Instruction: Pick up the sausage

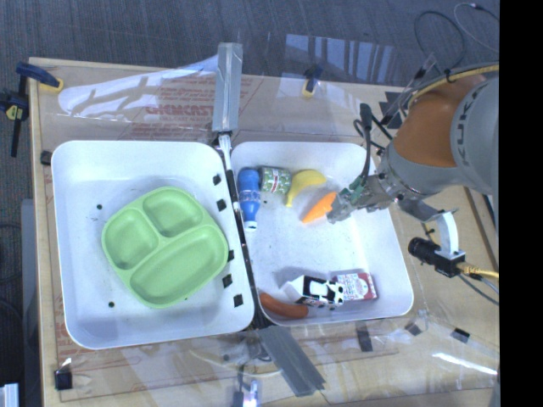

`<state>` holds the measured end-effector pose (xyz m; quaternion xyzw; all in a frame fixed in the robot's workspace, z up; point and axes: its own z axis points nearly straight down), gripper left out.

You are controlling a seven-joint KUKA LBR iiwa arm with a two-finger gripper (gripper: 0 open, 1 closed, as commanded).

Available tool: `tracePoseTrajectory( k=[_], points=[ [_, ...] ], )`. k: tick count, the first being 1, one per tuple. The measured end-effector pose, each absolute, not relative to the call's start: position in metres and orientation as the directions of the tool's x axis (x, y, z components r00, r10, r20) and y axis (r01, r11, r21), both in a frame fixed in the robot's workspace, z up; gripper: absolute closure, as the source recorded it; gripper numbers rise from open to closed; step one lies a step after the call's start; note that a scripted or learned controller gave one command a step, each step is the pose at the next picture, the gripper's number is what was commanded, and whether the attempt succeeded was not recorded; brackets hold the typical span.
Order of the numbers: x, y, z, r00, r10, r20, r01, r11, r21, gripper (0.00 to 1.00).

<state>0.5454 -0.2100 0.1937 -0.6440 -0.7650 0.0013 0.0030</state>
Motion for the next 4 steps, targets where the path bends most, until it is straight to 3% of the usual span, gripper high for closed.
tracePoseTrajectory(
  k=[1, 3, 4],
  points=[
    [0.532, -0.128, 0.088, -0.268, 0.963, 0.004, 0.963, 0.268, -0.009, 1.00],
    [0.531, -0.149, 0.119, -0.299, 0.954, 0.008, 0.954, 0.299, -0.013, 1.00],
    [0.516, -0.199, 0.190, -0.375, 0.927, 0.003, 0.927, 0.375, -0.005, 1.00]
  ],
)
